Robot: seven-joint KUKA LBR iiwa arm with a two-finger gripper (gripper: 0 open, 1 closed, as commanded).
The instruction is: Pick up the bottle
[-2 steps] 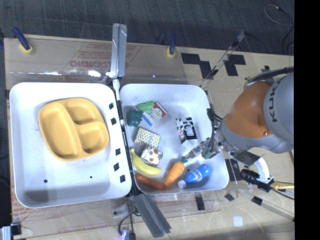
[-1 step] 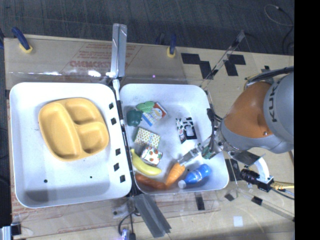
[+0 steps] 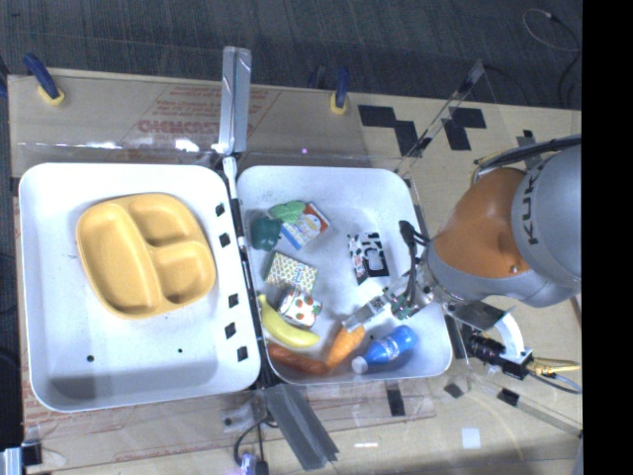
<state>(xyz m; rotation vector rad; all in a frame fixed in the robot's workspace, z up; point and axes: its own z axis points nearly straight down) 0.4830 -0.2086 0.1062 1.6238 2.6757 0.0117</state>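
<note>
The bottle point(image 3: 388, 349) is blue with a white cap and lies on its side in the front right corner of the right bin point(image 3: 326, 178), cap pointing left. My gripper point(image 3: 388, 307) hangs low over the bin just behind the bottle, slightly above and to its upper left. Nothing can be seen held in it. The arm's orange band point(image 3: 477, 234) and grey wrist sit over the bin's right rim.
Touching the bottle's cap end is an orange carrot point(image 3: 344, 344), with a banana point(image 3: 287, 330) and a red item point(image 3: 297, 362) to its left. A black-and-white packet point(image 3: 368, 255), small cartons point(image 3: 300, 224) and a can point(image 3: 300, 308) fill the bin's middle. A yellow divided tray point(image 3: 146, 253) lies in the left bin.
</note>
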